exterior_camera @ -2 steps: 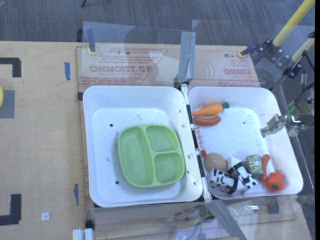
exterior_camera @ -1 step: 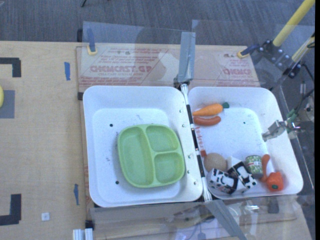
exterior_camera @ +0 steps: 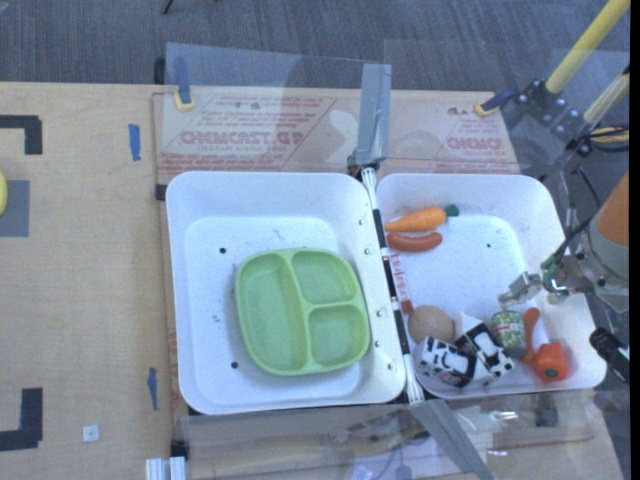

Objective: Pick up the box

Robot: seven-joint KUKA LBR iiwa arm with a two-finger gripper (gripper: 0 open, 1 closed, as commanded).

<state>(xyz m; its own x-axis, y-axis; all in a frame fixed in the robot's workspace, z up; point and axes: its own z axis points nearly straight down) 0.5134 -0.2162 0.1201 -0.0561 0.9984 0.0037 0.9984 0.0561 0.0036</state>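
Lying tipped at the near edge of the right bin, the black-and-white box is resting against a tan egg, crowded by toy vegetables. Beyond and right of the box, the gripper is hovering; whether it is grasping anything cannot be told.

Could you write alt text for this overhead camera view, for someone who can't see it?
A robot gripper hangs over the right white bin, above a cluster of toys: a black-and-white cow-patterned box, an egg, a carrot and a sausage. The left white bin holds a green divided plate.
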